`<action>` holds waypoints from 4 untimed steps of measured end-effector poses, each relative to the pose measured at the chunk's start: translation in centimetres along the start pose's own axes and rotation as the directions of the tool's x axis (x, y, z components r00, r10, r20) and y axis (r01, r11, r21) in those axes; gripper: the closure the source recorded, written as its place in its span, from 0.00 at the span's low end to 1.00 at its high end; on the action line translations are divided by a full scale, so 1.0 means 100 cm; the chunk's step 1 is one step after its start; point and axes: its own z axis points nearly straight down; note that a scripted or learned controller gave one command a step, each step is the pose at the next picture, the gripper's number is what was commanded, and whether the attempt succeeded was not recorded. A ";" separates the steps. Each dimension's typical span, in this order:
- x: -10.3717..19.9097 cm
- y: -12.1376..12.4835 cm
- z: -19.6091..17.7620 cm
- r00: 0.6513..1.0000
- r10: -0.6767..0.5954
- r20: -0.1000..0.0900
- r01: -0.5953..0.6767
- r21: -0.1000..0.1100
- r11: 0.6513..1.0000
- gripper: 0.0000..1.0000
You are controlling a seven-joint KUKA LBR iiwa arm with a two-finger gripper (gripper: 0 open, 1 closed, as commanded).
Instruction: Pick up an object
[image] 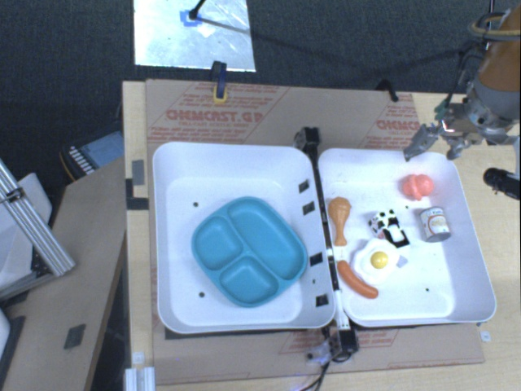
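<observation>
Hovering above the right bin's (pixel 464 218) far right corner, the tool (pixel 438 139) has its fingers spread, gripping nothing. A pink object (pixel 417 186) lies just nearer, beside a small can (pixel 435 223).

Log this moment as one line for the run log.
tool: open, above right bin's far edge, holding nothing | right bin: pink toy, can, drumstick, egg, sausage | left bin: blue tray

Bench (pixel 134 218) carries brown cardboard sheet (pixel 269 108); on it, left white bin (pixel 175 300) and right white bin (pixel 468 300) side by side, touching.
</observation>
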 end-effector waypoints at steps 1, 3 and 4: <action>-0.008 -0.006 0.056 1.000 0.001 0.000 -0.001 0.001 1.000 0.00; -0.001 0.000 0.083 1.000 -0.005 0.008 0.005 -0.020 1.000 1.00; 0.003 0.003 0.017 1.000 -0.003 0.002 0.003 -0.009 1.000 1.00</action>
